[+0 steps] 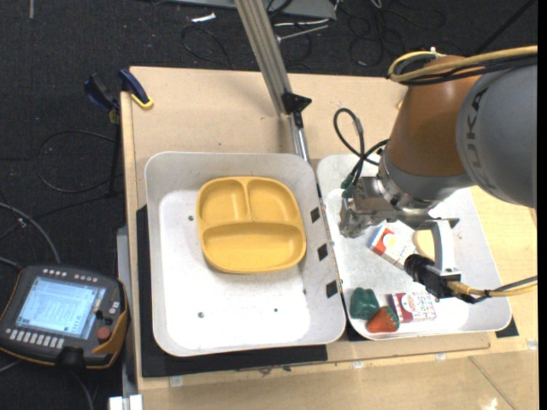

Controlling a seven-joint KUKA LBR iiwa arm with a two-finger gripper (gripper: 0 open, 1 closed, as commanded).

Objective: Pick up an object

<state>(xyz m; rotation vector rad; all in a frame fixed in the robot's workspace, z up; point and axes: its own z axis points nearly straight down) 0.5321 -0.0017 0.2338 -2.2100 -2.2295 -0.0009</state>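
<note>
White carton (391, 244) lies just right of the hand (352, 220) (grip state unclear).

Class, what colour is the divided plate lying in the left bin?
Yellow all over; the plate shows best in the camera view.

This is a robotics lab or test cell. A plain board counter (214, 109) carries two shallow white bins (162, 254) side by side, and a large grey and orange industrial arm (461, 126) reaches in from the right of the frame. At the lower left a teach pendant (60, 313) with a lit screen rests on dark carpet, and loose cables (342, 24) trail across the floor along the top. A metal pole (265, 45) slants up from the counter.
</note>
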